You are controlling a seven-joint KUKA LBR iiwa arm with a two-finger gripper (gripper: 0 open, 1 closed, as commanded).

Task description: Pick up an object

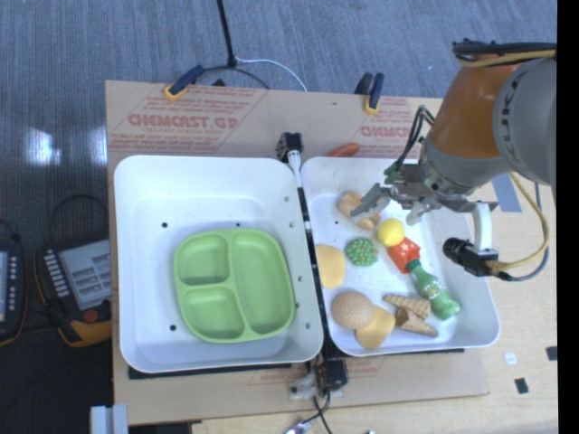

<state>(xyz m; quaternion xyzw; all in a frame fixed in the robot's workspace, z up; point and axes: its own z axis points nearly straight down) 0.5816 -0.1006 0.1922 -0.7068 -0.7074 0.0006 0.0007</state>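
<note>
My gripper (pixel 393 208) hangs over the back half of the right bin (pixel 484 319), its two fingers spread open with nothing between them. Its left finger (pixel 367 205) is beside a small tan piece (pixel 347 203). A yellow ball (pixel 391 233) lies just in front of the gripper. Around the ball are a green broccoli-like piece (pixel 362 251), a red-orange piece (pixel 404 254) and a green bottle (pixel 433 293). Nearer the front edge lie a round bun (pixel 352 309), a waffle cone (pixel 409 306), a yellow wedge (pixel 374 330) and a pale yellow slice (pixel 330 265).
The left bin (pixel 145 206) holds a green three-compartment plate (pixel 235 283). A black clip (pixel 289 145) sits on the divider between the bins at the back. A black cable connector (pixel 461 253) hangs from the arm over the right bin's right side.
</note>
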